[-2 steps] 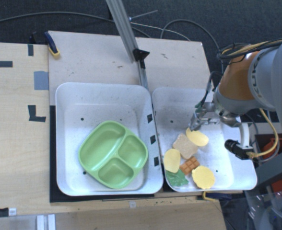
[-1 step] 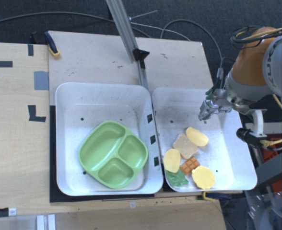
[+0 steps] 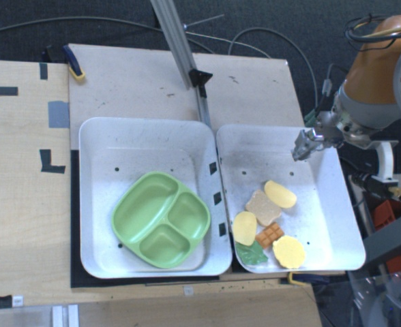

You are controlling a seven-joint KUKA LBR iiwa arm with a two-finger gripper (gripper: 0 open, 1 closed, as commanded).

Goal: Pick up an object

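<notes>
Hovering my pincer (image 3: 304, 147), holding nothing, finger gap unclear, at right bin (image 3: 337, 203)'s upper edge; next, descend toward yellow piece (image 3: 280, 194).

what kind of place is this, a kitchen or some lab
Most likely a robotics lab bench, not a kitchen: a grey and orange robot arm reaches over two white bins, loose cables trail across the floor, and the food pieces look like toys beside a green divided plate.

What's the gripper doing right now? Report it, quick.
Gripper: above the right bin's upper right area, nothing visibly held; open or shut cannot be told.
</notes>
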